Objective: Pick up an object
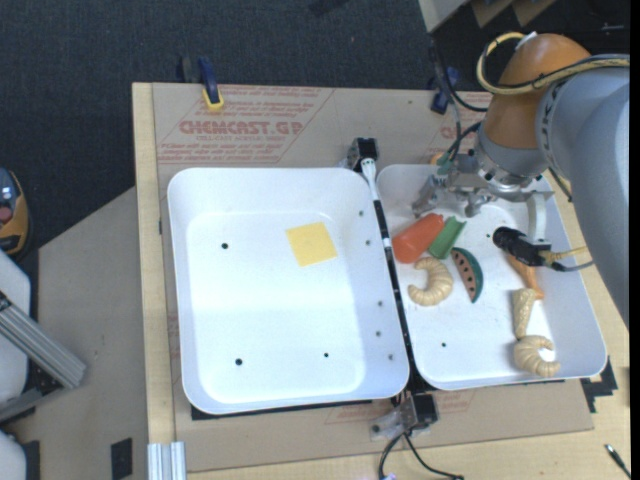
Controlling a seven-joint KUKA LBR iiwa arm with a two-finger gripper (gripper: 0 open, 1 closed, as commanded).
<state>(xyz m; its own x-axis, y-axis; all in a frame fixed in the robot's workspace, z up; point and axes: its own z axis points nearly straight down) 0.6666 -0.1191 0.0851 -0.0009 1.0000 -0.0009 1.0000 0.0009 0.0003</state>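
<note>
Near edge: the table (120, 298) carries two white bins. The left bin (200, 298) holds a yellow square (311, 243). The right bin (570, 358) holds toy foods; the hand (452, 196), grip state unclear, hangs just beyond the red-and-green carrot (424, 237). Step: approach. Next: descend onto it and close.

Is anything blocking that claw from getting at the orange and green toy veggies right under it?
Nothing visible does. The tool hangs in the right bin just above the orange pepper and the green piece beside it. The croissant and watermelon slice lie nearer the camera.
</note>
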